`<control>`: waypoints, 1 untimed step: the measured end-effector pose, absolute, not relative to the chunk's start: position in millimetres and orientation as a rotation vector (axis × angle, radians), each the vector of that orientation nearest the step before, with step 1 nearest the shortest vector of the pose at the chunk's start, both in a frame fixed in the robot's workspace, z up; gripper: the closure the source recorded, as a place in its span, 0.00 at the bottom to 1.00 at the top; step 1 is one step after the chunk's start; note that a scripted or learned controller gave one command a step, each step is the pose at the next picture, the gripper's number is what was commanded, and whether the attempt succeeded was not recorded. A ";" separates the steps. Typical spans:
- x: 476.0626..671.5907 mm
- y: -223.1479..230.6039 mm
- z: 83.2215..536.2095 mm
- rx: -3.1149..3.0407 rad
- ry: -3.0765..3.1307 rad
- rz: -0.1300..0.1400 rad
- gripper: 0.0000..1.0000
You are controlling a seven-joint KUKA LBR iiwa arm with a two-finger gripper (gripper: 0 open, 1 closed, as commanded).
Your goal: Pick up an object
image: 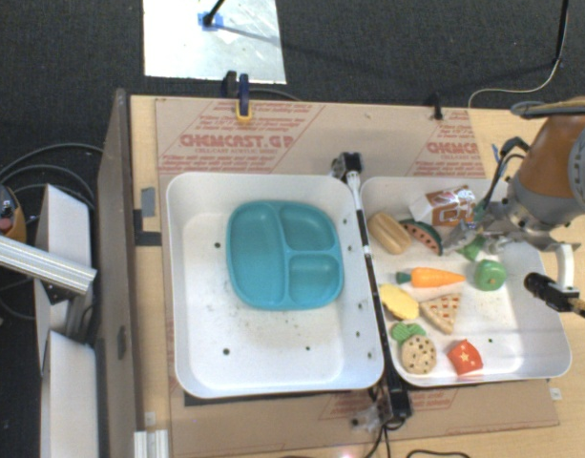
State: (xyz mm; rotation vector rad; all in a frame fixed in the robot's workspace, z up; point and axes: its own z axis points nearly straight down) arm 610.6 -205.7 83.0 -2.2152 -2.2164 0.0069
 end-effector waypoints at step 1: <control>560.2 -206.9 83.7 -2.220 -2.219 0.003 0.00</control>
